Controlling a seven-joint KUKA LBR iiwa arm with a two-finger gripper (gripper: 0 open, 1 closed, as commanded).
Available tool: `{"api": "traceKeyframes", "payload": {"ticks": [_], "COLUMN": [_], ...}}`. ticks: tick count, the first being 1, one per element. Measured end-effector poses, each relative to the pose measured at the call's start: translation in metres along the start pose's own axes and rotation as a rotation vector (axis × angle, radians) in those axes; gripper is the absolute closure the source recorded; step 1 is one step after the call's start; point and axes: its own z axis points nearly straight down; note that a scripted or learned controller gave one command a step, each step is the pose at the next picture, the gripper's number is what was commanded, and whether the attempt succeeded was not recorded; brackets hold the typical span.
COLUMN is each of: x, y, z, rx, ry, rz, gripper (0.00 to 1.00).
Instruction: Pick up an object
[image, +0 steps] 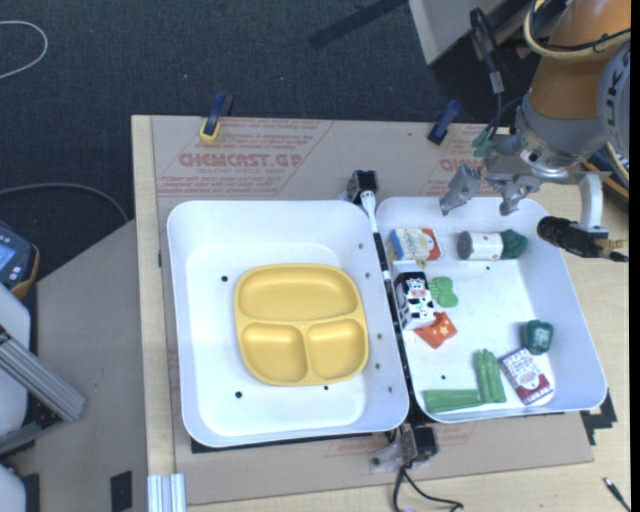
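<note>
My gripper (484, 197) hangs over the far edge of the right bin (560, 300), open, with nothing between its two fingers. Just in front of it and slightly lower in the view lies a small white and grey cylinder (482, 245) with a green piece (513, 243) at its right end. To the left of that sits a small orange and white packet (414, 243). Other loose items lie in the same bin: a black and white block (414, 297), a red piece (434, 329), green pods (470, 388), a red and white packet (526, 375) and a dark green cap (538, 335).
The left bin (200, 300) holds a yellow divided plate (299, 323). A black divider strip (385, 290) runs between the two bins. Blue clamps (216, 115) (444, 121) sit on the board's far edge. A black cable connector (568, 234) lies at the right bin's right rim.
</note>
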Motion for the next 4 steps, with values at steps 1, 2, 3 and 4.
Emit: {"api": "traceKeyframes", "payload": {"ticks": [1, 2, 3, 4], "x": [0.0, -0.005, 0.002, 0.001], "y": [0.002, 0.011, 0.004, 0.01], "z": [-0.009, 0.042, 0.091, 0.118], "rx": [-0.015, -0.01, -0.009, -0.031], "ry": [-0.001, -0.001, 0.0, -0.004], "rz": [-0.002, -0.002, -0.002, -0.004], "gripper": [0.0, 0.0, 0.0, 0.0]}}
